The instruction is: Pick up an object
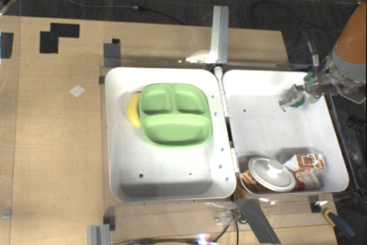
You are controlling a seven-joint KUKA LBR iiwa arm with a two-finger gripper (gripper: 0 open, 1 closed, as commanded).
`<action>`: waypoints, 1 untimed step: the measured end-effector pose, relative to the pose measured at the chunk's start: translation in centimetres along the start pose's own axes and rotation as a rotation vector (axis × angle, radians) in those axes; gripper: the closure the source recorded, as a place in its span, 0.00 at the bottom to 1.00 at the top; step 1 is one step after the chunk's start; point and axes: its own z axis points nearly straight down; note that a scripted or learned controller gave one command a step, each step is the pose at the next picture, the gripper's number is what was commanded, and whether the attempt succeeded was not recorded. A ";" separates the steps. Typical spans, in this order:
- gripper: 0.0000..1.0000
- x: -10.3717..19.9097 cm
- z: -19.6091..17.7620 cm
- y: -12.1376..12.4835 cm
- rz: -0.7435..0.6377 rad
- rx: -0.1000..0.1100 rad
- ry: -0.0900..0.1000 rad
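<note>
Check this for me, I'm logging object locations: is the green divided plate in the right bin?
No, the green divided plate lies in the left bin, partly covering a yellow object.

No legible text, numbers or brand names; the brown-and-white carton (308,163) in the right bin (269,129) carries printed label graphics, too small and blurred to be read.

A robotics lab: wooden bench (57,140), two white bins (123,181), loose cables (86,3).
</note>
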 end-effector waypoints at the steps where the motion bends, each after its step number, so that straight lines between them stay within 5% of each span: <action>1: 0.00 -4.8 5.1 3.2 -0.014 0.000 -0.001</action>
